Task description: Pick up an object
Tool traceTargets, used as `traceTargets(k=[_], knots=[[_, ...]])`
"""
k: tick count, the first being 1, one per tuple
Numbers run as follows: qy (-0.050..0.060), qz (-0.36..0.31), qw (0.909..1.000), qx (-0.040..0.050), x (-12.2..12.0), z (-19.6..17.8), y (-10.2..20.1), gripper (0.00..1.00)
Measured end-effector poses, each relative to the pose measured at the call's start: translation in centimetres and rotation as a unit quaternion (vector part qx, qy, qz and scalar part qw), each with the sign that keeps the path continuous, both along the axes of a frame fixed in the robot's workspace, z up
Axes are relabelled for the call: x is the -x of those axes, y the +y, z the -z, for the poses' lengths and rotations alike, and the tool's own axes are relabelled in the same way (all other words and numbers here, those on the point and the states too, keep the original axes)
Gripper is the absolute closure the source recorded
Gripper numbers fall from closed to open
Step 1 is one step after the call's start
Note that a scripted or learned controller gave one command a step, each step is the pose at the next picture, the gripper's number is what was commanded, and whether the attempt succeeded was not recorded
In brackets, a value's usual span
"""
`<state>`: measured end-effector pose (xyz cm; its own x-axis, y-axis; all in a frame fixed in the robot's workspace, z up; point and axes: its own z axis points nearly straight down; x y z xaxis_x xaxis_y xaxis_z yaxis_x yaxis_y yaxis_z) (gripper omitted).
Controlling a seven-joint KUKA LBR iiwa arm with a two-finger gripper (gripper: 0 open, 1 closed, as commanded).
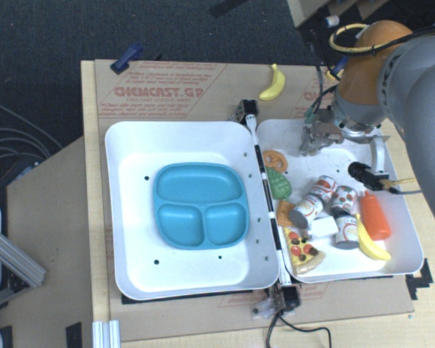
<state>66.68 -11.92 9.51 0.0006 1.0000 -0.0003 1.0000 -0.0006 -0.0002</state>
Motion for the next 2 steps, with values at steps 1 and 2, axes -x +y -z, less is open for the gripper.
traceTargets(k=[1, 2], knots=[[0.000, 0.000, 1.0000, 0.0000, 0.0, 0.0, 0.0, 0.00], [0.001, 0.000, 1.0000, -0.0001, 0.1, 1.0, -0.5, 0.00]])
